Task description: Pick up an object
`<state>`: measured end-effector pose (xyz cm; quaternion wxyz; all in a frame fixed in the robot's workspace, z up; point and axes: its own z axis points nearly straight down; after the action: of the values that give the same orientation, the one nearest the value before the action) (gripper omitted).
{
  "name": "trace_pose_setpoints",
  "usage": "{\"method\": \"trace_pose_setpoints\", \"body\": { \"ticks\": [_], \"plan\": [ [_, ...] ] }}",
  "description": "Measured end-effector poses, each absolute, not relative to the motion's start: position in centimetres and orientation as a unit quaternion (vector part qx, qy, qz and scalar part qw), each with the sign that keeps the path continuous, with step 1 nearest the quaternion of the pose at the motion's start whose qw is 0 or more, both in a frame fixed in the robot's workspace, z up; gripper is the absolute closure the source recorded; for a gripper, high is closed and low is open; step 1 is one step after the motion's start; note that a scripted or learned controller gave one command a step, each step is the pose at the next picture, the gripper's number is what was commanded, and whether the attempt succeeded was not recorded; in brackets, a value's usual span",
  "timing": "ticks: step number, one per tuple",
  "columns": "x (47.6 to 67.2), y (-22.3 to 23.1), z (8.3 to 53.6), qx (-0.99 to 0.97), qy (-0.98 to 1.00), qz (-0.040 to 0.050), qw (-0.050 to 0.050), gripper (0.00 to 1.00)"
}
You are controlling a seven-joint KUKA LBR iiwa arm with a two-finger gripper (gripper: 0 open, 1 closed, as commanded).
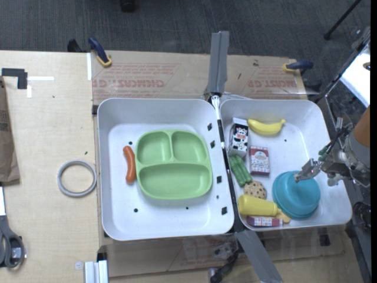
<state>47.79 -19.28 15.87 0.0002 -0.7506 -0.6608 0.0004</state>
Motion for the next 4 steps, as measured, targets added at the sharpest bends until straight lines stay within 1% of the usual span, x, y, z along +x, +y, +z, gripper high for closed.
{"method": "trace_pose_setpoints", "body": {
  "ticks": [1,2,3,4],
  "plan": [
    [47.9,-19.4,16.7,-0.751,-0.66,0.0006,0.0,1.0],
    [47.8,-19.4,16.7,-0.751,-0.66,0.0006,0.0,0.0],
    [51.1,-19.4,9.1,-0.755,-0.656,0.0,0.0,0.0],
    [49.4,-19.7,10.1,-0.696,-0.717,-0.0149,-0.013,0.0]
  ]
}}
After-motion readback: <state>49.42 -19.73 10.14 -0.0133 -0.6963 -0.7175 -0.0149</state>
